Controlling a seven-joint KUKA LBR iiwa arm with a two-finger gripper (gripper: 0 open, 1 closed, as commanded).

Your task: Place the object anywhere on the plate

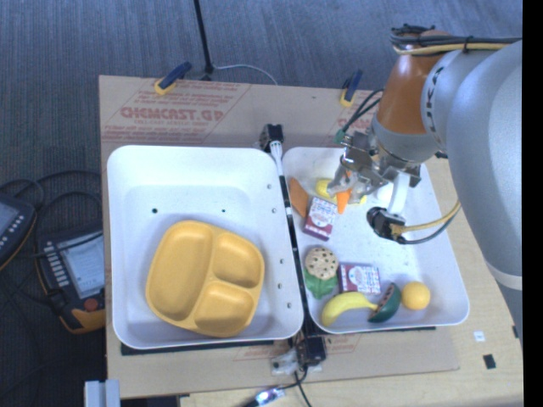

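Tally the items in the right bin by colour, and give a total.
Yellow: 3, banana, lemon, a small piece by the gripper
Orange: 2, wedge, small carrot-like piece
Red and white boxes: 2
Green: 1, watermelon slice
Cookie on a green base: 1
Total: 9

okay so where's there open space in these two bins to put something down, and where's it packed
Open: the yellow plate with its three bare compartments, and the left bin floor between the plate and the far rim. Some bare floor also lies between the lemon and the gripper. Crowded: the right bin's near end, around the banana and cookie.
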